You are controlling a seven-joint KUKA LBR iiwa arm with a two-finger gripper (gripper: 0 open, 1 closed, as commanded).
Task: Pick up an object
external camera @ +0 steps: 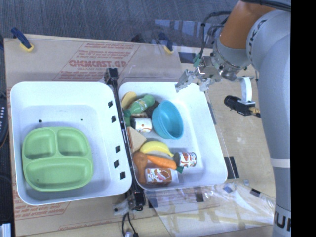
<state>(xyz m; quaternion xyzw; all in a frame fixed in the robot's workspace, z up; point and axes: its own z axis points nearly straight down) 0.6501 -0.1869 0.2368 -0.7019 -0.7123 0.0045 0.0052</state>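
Plainly, the approach has only begun. The tool (192,80) hangs over the far right corner of the right bin (210,127), at the rim, with nothing between its fingers; they look spread apart, though the slant of the camera makes that hard to settle.

The things to choose from are crowded along that bin's left side: a blue bowl (168,120) near the middle, a green bottle (142,104) and a yellow piece beside it toward the far end, a small can (143,125) below those, then a banana (155,148), a carrot (160,161) and two more cans (186,159) toward the near end. The left bin (29,95) carries a green divided tray (58,158).

The bowl lies closest to the tool and stands clear of the pile on its right side, so it seems the likeliest target. The next move would call for travelling inward over the bin, lining the fingers across the bowl's rim, and descending without striking the bin wall or knocking the bottle.
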